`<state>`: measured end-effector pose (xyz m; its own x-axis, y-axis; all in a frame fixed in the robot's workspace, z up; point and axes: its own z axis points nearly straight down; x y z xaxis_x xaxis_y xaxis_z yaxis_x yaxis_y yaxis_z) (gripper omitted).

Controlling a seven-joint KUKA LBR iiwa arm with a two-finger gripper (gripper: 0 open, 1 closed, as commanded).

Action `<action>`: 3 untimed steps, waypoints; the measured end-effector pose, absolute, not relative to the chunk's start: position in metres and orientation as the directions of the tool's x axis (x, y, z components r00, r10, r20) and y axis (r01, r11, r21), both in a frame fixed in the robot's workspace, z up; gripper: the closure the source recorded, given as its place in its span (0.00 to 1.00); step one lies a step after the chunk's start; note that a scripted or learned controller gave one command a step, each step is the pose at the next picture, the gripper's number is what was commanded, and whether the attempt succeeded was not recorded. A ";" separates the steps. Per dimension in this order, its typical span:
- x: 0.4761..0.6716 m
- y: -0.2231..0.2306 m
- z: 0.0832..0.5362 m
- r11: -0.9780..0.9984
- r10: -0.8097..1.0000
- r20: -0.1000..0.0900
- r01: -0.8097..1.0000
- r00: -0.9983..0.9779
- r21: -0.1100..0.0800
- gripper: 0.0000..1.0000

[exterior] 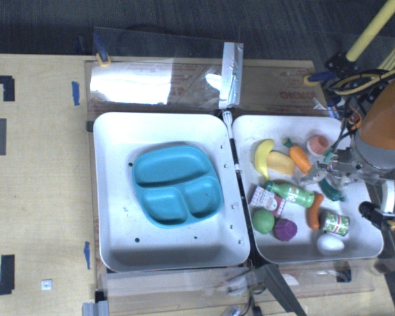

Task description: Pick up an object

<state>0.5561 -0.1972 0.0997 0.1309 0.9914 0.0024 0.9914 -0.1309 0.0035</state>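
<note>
The right white bin holds several toy foods. A yellow banana and an orange carrot lie at the back, beside a pink round piece. A green bottle lies across the middle. In front are a green lime, a purple piece, a second carrot, a small can and a white egg. My gripper hangs low over the bin's right half, just right of the back carrot and above the can. A teal piece lies right under it.
The left white bin holds a blue divided plate. A clear plastic panel and a metal post stand behind the bins. Cables and a yellow rod crowd the back right corner.
</note>
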 end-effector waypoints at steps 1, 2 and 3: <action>0.586 -0.160 0.086 -0.106 0.994 0.000 0.994 0.106 0.006 0.00; 0.588 -0.161 0.097 -0.107 0.994 -0.001 0.994 0.107 0.010 1.00; 0.612 -0.071 0.206 -0.001 1.000 0.001 1.000 0.001 0.005 1.00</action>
